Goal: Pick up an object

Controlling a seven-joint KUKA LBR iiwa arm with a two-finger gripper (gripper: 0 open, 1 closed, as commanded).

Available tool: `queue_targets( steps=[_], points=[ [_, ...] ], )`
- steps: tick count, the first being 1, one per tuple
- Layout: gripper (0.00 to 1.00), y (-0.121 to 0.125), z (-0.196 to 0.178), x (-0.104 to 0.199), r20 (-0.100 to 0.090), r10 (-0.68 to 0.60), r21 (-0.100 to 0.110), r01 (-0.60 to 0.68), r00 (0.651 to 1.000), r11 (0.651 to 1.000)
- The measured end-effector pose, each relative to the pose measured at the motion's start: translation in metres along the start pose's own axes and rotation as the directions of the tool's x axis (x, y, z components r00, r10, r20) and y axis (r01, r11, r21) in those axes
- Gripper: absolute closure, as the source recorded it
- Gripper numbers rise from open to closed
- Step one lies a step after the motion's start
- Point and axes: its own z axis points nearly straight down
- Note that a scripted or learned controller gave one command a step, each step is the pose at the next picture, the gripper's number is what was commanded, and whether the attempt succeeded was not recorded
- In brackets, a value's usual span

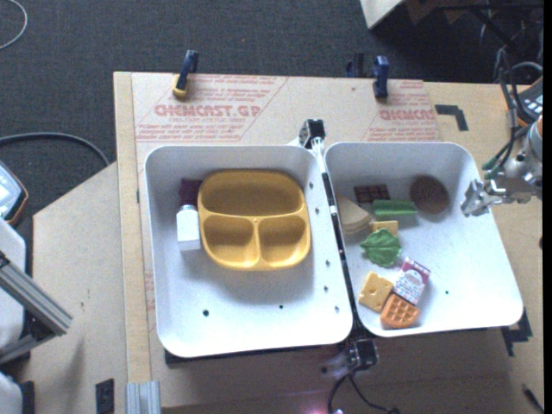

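Camera view looks down on the counter [259, 102], a board with red lettering, bearing two white bins side by side; left bin [172, 309] holds a yellow divided tray [254, 218], lying flat and near the bin's middle; just left of the tray stands a small white bottle [188, 227], touching or nearly touching the tray's edge; a dark maroon item [190, 188] shows behind the bottle, partly hidden, kind unclear.

Right bin [492, 266] holds the loose things, clustered toward its left half: a brown round disc [429, 194] near the far right corner; a dark chocolate bar [371, 193] left of it; a green block [395, 208] just in front of the bar; a tan wedge [352, 216] against the left wall; a small yellow piece [385, 227]; a green leaf [381, 247] below that; a cheese slice [374, 291], a waffle [398, 310] and a small red-and-white packet [412, 281] bunched together near the front, touching one another.

Pincer [476, 198] sits at the right bin's right rim, level with the disc and near it, apart from all the items; nothing lies between its fingers; how far they are spread cannot be told, too small and blurred.

Two blue clamps [380, 74] grip the counter's far edge; dark carpet [86, 24] lies beyond.
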Motion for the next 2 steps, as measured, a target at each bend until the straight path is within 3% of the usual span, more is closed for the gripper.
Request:
queue_targets(
  steps=[2],
  points=[
    [1.0,0.042,-0.001,0.103,-0.004,-0.006,0.001,0.006,1.0,1.0]
  ],
)
